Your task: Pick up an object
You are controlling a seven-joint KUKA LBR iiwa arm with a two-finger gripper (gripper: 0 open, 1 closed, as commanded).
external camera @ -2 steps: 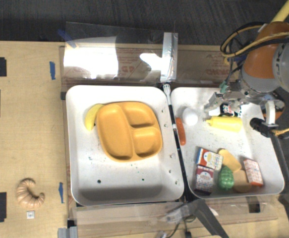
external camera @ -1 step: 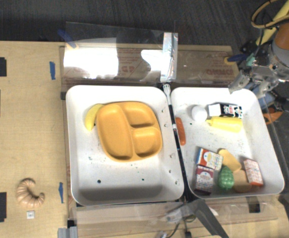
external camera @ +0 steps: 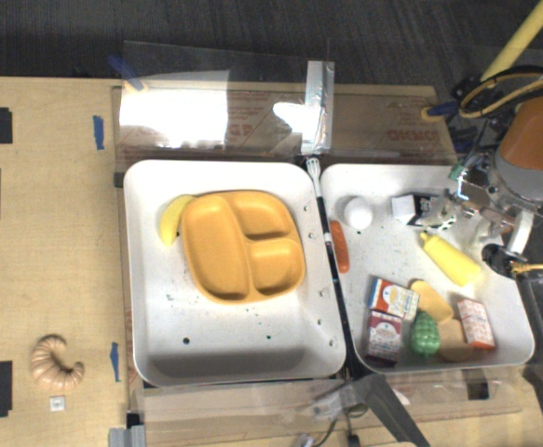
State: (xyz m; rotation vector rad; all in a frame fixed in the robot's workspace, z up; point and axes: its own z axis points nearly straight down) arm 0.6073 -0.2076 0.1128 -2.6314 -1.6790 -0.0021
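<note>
My gripper hangs low over the upper middle of the right bin, with the grey arm and its orange band coming in from the right. Just below and to the right of it lies a yellow oblong object. To its left sit a white round object and a red-orange stick along the bin's left wall. Near the front of the bin are two small printed boxes, a green lumpy object, a yellow piece, a tan block and a red-white box.
The left bin holds an orange divided tray with a yellow banana poking out from under its left edge. A tan curled object lies on the bench at the far left. Cables hang behind the arm.
</note>
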